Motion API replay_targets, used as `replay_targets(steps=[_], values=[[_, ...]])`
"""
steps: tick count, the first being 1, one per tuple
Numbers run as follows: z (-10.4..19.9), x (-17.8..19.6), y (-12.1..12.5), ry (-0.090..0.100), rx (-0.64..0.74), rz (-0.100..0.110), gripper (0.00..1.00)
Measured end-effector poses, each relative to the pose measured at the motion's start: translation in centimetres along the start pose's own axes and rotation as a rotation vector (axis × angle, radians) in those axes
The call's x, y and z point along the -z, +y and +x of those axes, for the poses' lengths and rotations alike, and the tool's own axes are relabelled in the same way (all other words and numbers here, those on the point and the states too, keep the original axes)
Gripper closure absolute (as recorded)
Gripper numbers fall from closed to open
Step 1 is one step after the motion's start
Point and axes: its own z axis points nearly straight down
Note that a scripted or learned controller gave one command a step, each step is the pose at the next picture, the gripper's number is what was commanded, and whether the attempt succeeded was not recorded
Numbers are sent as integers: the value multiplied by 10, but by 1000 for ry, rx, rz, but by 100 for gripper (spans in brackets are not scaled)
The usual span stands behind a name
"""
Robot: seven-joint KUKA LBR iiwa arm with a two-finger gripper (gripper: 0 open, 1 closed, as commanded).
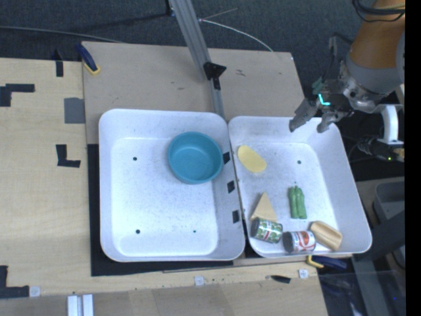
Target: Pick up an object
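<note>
Seen from above, the pincer [311, 122] hangs at the upper right of the frame, over the far rim of the right bin [348, 176], its two fingers apart with nothing between them. Lower in that bin lie a yellow oval piece [251, 158], cheese wedge [264, 207], green vegetable [297, 202], two cans [267, 230] and a bread roll [326, 234]. A blue bowl [195, 157] sits in the left bin [125, 196].

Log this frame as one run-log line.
gripper: open, over right bin's far edge, holding nothing | round blue bowl: left bin | green cylindrical can: right bin, untouched
</note>
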Motion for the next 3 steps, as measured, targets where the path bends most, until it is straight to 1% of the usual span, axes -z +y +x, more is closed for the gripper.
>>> replay_targets(steps=[1, 2, 3], values=[[0, 1, 0, -1, 0, -2, 0], [2, -61, -8, 0, -1, 5, 0], [4, -105, -10, -1, 0, 3, 0]])
